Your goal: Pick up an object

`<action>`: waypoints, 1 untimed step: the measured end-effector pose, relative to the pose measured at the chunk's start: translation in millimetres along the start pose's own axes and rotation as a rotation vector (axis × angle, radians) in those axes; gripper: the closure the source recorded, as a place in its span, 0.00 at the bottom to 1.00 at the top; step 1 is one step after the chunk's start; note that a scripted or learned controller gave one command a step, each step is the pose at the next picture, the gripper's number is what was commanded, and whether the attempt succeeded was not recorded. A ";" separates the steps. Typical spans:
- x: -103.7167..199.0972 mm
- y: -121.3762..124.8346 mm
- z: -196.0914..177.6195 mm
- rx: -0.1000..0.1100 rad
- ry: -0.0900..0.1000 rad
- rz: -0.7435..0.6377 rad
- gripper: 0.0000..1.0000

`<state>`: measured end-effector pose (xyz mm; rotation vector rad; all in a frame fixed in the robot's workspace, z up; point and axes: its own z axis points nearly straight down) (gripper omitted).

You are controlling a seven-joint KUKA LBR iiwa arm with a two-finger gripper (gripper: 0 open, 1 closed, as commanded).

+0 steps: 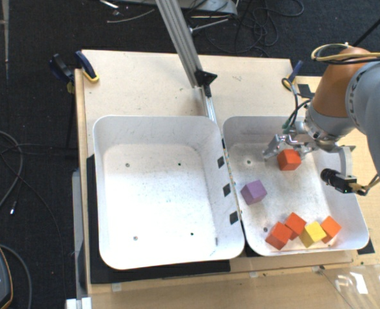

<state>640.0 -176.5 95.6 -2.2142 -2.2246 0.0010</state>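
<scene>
One matte red cube between end effector fingers — lifted.

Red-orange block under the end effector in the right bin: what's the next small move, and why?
Probably a short straight lift to test the grasp. The end effector sits directly over the red-orange block in the right bin, apart from the purple block and the cluster by the near rim. Whether it actually grips the block isn't visible, so lift slowly and watch.
</scene>
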 end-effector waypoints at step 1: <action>-2.6 1.6 -10.5 -0.005 -0.004 0.000 1.00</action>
